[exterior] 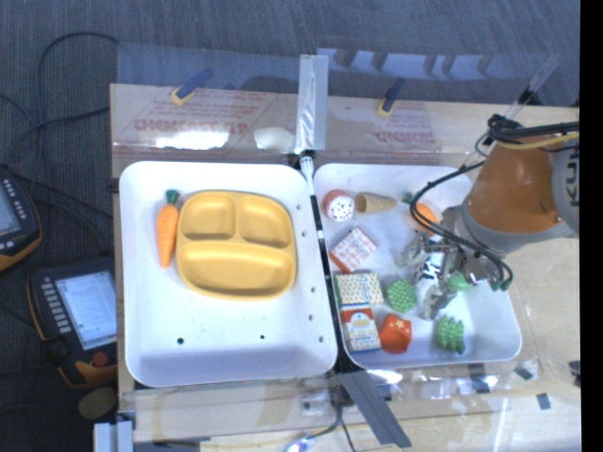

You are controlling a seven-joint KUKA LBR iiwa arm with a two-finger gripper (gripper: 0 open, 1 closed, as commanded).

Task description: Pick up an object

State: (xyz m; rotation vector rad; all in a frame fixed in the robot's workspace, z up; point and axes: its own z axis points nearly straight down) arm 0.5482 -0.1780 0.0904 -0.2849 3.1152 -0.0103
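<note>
Arm: reaches in from the right, its orange band above the right bin (513, 332), wrist pointing down into it.
End effector (431, 281): low in the right bin among the toys; whether it is spread or pressed together I cannot tell.
Nearby objects: a green knobbly ball (401, 296) just left of it; a green studded piece (451, 333) below it; a red pepper (396, 333) near the front wall.
Packed side: small boxes (358, 299) stack along the divider, with a cone (375, 202) and a red-and-white ball (338, 205) at the back.
Open room: the left bin (141, 328) has bare white floor along its front.
Left bin contents: a yellow divided tray (236, 243) with a carrot (168, 229) just beside its left edge.
</note>
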